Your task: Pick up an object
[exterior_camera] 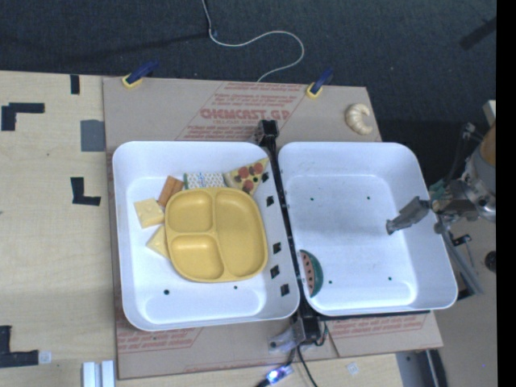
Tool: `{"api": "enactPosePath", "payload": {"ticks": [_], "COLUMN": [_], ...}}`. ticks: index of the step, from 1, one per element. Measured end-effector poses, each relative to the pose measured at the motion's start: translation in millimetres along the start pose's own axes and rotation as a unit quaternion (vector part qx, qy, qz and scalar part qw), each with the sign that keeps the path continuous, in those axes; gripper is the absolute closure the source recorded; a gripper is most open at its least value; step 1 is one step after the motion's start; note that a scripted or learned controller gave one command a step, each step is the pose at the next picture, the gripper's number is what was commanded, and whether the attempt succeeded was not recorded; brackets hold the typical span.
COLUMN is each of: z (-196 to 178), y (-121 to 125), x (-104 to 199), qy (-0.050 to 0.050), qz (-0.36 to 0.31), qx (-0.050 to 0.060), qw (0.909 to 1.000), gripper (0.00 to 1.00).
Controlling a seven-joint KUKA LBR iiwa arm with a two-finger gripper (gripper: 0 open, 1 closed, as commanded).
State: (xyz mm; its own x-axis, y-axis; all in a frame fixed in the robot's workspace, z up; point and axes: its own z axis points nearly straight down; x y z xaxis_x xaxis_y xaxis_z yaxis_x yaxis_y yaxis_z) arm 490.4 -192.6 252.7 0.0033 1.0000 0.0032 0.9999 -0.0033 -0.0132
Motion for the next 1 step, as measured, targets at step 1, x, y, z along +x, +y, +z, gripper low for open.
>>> {"api": "enactPosePath", "payload": {"ticks": [1], "z": [-6.0], "y": [2.3], "x": [0.4], "qy": [-0.002], "qz": [-0.002], "qx": [-0.006], "qw": [1.0], "gripper": [0.0]}}
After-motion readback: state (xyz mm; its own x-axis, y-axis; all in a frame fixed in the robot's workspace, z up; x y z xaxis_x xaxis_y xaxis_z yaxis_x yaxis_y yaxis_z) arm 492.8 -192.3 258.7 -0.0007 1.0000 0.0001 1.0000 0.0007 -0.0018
